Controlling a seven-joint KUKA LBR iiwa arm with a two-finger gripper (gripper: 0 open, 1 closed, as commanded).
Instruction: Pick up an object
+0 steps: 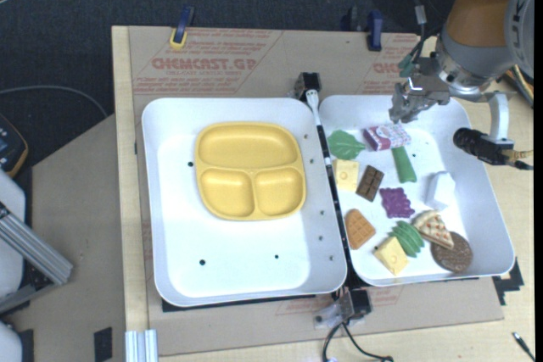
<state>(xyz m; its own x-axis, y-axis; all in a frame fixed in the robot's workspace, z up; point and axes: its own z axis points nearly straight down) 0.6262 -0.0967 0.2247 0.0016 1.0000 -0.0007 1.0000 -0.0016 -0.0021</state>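
The gripper (405, 113) — whether spread or closed I cannot tell — hangs at the right bin's (490, 216) twelve o'clock, just over a small pink-and-white packet (384, 136) — probably light and crinkly, best pinched across its short width.

I see my yellow divided tray (251, 169) lying in the left bin (170, 250), with a yellow clamp (179, 36) at its eleven o'clock.
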